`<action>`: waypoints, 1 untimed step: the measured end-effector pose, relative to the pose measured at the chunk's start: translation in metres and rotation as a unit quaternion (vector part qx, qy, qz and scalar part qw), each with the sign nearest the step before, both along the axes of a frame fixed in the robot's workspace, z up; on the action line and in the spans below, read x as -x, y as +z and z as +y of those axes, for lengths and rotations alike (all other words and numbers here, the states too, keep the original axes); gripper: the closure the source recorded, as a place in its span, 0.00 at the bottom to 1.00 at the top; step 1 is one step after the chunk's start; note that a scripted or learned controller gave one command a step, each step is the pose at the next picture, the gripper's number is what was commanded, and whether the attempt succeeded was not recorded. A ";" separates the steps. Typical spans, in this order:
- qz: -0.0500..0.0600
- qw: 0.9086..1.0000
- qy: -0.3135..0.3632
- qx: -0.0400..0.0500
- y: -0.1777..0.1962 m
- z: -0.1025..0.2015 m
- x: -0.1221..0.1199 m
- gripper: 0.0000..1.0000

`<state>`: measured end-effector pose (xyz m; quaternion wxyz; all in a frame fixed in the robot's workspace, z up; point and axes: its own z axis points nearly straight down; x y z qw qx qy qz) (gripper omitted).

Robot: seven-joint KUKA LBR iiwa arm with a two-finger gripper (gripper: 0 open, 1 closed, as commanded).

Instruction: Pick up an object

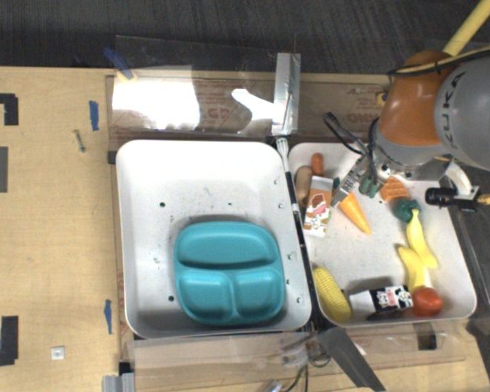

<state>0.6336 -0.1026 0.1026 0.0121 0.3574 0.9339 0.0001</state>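
On the desk (41,219) we see two white bins: the left bin (147,178) carries a teal divided tray (227,272), and the right bin (461,300) carries toy food. Our pincer (361,178) hangs at its far side, just beside the toy carrot (354,211). We cannot tell its spread. Nothing looks lifted; the grasp remains.

A divided tray (227,280) sits in the left bin (139,170). In the right bin (461,300), a carrot (355,212) lies left of the banana (417,247), corn (332,295) nearer the front.
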 end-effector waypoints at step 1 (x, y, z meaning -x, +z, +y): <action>0.004 0.999 0.039 -0.005 0.088 0.078 -0.002 1.00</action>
